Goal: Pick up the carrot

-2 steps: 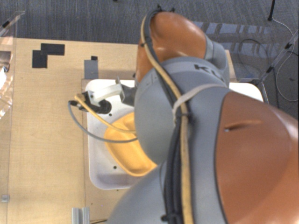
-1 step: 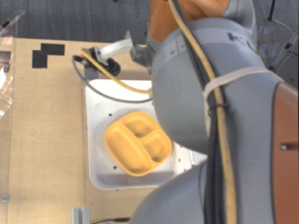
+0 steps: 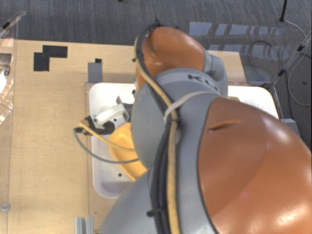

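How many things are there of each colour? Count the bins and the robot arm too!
White bins: 2, one nearly all in view, one mostly under the arm
Yellow-orange thing, lying in the first bin and partly hidden, so I cannot tell what it is: 1
Grey and orange robot arm: 1
Total: 4

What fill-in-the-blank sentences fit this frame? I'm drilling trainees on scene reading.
1. The arm hangs over the ____ bin.
2. Both bins are ____ in colour.
3. The yellow thing lies ____ the left bin.
4. The bins rest on a ____ bench.

Missing words: left; white; in; wooden
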Available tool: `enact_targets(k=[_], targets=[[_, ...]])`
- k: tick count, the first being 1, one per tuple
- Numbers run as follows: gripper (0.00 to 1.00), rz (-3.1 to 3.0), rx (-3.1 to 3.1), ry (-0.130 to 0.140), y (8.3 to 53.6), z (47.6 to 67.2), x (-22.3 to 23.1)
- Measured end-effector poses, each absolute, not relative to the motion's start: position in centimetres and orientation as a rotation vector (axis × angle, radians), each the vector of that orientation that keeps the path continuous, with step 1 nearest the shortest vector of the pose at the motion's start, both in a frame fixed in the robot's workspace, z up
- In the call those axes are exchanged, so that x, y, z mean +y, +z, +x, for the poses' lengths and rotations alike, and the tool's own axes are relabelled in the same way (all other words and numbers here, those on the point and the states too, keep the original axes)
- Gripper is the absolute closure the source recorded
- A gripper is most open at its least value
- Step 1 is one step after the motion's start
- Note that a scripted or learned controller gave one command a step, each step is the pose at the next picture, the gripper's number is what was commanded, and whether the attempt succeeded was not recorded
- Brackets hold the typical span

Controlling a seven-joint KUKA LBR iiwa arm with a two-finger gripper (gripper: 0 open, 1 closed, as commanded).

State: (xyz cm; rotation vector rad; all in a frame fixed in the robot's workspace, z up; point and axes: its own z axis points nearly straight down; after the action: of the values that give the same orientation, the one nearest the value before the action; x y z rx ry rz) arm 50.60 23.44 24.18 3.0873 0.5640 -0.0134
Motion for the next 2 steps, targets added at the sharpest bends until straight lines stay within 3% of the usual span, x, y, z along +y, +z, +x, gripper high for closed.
enact_targets(k=[1,2], targets=[[1.00,3.104,0.491,0.017,33.2,55.6,23.4],[1.00,3.089,0.568,0.027,54.1,58.2,18.8]])
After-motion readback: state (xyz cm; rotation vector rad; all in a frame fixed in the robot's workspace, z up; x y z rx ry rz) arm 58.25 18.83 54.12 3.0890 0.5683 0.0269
